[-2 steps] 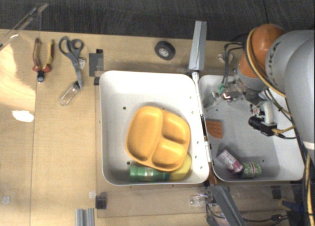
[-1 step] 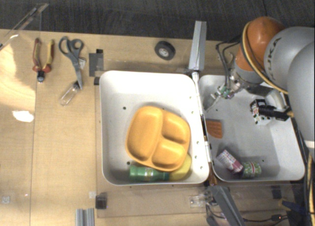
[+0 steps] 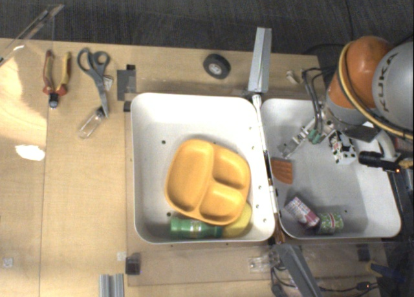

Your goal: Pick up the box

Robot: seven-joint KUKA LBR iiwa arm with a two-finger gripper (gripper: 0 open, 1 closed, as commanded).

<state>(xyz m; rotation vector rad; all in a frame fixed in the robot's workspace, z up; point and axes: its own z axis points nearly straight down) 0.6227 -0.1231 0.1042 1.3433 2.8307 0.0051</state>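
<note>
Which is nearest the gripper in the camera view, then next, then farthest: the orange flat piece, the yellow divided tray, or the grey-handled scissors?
From the gripper:
1. Orange flat piece, in the right bin by the divider.
2. Yellow divided plastic tray, in the left bin.
3. Grey-handled scissors, on the bench, far left.

The yellow three-compartment plastic tray hides most of a green can at its 6 o'clock; the grey arm is cut off at 3 o'clock
</note>
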